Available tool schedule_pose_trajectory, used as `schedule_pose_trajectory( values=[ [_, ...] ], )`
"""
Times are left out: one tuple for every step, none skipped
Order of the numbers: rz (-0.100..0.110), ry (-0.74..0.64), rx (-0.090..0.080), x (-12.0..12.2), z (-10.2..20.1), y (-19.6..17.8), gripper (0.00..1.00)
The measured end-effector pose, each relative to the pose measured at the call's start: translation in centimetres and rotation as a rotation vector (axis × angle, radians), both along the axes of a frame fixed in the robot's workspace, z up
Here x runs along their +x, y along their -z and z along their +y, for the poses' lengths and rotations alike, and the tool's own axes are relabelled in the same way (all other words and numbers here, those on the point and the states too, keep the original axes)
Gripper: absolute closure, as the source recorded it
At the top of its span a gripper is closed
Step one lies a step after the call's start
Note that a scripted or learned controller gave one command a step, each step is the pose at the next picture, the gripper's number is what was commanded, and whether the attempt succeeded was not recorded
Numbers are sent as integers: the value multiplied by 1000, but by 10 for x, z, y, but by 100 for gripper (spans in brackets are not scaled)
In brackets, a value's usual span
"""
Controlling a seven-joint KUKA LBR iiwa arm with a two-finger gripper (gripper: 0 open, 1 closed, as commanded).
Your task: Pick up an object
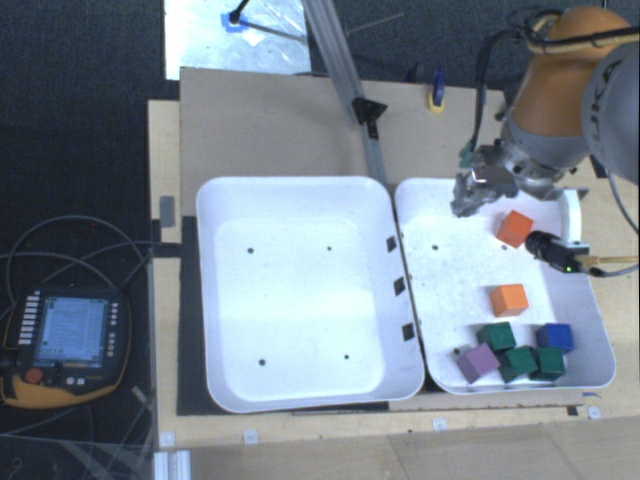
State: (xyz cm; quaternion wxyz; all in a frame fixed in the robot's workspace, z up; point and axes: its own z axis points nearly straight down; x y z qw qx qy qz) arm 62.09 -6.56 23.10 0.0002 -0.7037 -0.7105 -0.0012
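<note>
My gripper [468, 202] hangs over the far left part of the right bin [440, 268], with bare bin floor below it. An orange block [515, 228] lies just to its right, apart from it. A second orange block [508, 299] sits further toward the front. In the bin's front right corner several blocks are bunched together: a purple one [478, 361], three green ones [497, 335] [517, 363] [548, 361] and a blue one [555, 337].
The left bin [215, 268] stands beside the right one, with a shared raised rim between them. A slanted metal pole [340, 58] rises behind the bins. A teach pendant [65, 333] lies on the floor at the left.
</note>
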Motion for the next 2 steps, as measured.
schedule_pose_trajectory(
  values=[
    [0, -1, 0, 1, 52, 9, 100],
    [1, -1, 1, 1, 109, 16, 100]
  ],
)
